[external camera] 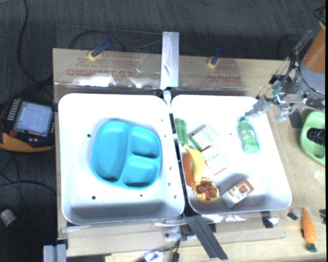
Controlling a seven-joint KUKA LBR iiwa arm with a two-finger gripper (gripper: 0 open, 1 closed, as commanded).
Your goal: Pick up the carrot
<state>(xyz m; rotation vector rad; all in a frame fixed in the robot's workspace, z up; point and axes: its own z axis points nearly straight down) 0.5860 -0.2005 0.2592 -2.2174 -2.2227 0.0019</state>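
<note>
The carrot point(187, 168) is a small orange piece lying against the left wall of the right bin point(273, 168), pressed next to a yellow banana point(197, 162). My gripper point(267, 112) hovers over the bin's upper right corner, far to the right of the carrot and above it in the view. Its two grey fingers point(255, 110) stand apart with nothing between them. A green bottle point(248, 136) lies just below the gripper.
Around the carrot lie a green vegetable point(180, 131), two small boxes point(204, 136) point(215, 161), a red-brown toy food point(205, 189) and a carton point(238, 191). The left bin holds a blue divided plate point(126, 153). On the bench at right are a green object point(315, 138) and an orange tool point(309, 232).
</note>
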